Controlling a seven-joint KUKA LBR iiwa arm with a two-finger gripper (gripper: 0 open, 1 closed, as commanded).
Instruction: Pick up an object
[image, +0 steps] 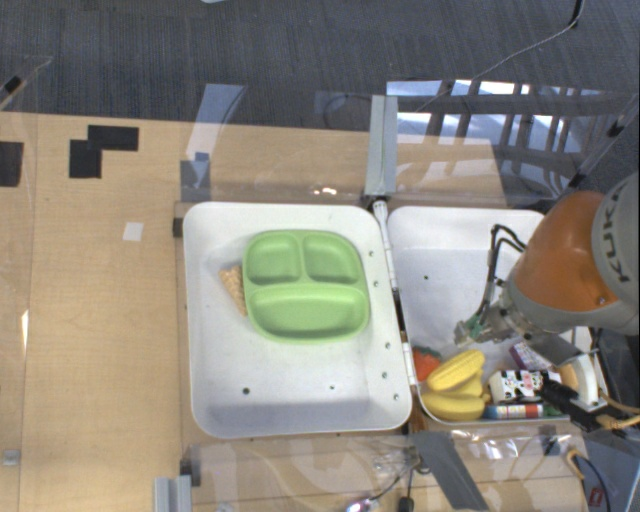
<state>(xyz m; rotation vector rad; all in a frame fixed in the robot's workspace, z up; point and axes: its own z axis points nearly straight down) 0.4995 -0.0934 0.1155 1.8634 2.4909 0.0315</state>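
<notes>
Down at the near end of the right bin (440, 240), my pincer (478, 328) hangs low over the clutter, and from this angle I cannot tell how it is set or whether anything sits in it; my orange band (565, 255) and grey wrist cover most of it. Taking the yellow banana (455, 372) as my mark: the pincer's tip is just above and to the right of it, close but I cannot say touching. A second yellow piece (455, 406) lies right against the banana on its near side, by the bin's front wall. A small red-orange thing (426, 360) peeks out just left of the banana. To the banana's right lie a black-and-white patterned box (518, 383) and a marker-like stick (520, 410) with a red end. Well to the banana's left, in the left bin (290, 400), rests a green divided tray (304, 284), with a tan crumbly object (233, 288) tucked against the tray's left edge.
</notes>
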